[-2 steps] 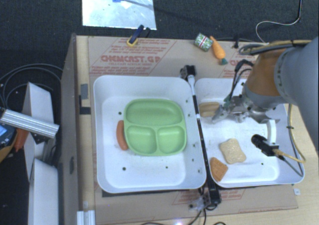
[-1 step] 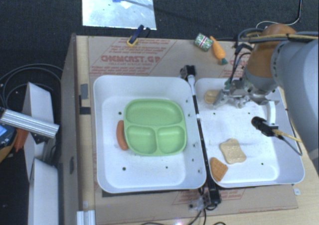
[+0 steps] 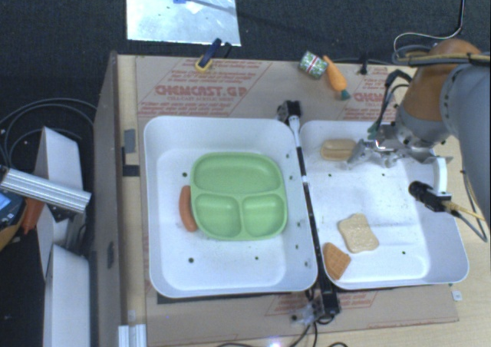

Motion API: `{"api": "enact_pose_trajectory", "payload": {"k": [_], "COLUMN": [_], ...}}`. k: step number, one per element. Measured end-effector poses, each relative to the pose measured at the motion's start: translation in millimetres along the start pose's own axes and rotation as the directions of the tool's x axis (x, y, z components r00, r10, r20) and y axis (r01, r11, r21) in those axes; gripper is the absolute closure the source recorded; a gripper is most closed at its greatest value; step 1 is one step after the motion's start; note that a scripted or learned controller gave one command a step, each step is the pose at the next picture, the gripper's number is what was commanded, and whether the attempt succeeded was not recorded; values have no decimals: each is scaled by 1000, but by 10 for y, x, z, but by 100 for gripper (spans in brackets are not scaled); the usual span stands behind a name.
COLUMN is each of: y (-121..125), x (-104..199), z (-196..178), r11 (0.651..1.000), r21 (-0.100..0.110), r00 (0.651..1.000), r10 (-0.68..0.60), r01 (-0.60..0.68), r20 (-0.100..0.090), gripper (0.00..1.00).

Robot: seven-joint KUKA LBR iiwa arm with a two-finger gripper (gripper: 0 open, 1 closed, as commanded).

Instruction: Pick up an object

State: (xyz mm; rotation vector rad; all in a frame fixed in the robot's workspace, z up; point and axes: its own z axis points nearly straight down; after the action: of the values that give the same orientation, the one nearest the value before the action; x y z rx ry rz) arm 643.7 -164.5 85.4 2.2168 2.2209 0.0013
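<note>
Beside end effector (image 3: 367, 150), state unclear: bread roll (image 3: 337, 149); toast slice (image 3: 358, 232), cracker (image 3: 335, 259) well apart.

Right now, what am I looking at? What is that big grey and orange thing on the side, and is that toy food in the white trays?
That grey machine with the orange band is a robot arm. It reaches in from the right, and one camera looks down on it from above. At its tip is a two-finger gripper, its hand for picking things up. It hangs over the right white bin, close to a pale tan bread-like piece. I cannot tell if the gripper holds anything.

That bin also has a toast-shaped slice and an orange cracker-like triangle.

The left white bin holds a green plastic plate with three compartments and, beside it, an orange sausage-shaped toy.

Behind the bins, on the cardboard, lie a small toy carrot and a little green can.
</note>
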Motion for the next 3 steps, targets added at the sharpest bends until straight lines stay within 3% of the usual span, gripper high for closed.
{"api": "enact_pose_trajectory", "payload": {"k": [1, 2, 3], "y": [131, -483, -1062], "x": [-430, -44, 205], "z": [0, -574, -240], "r11": [1000, 1000, 1000], "r21": [-1, -1, 4], "r00": [1000, 1000, 1000], "r10": [0, 0, 1], "r01": [0, 0, -1], "r20": [0, -1, -2], "gripper": [0, 0, 0]}}
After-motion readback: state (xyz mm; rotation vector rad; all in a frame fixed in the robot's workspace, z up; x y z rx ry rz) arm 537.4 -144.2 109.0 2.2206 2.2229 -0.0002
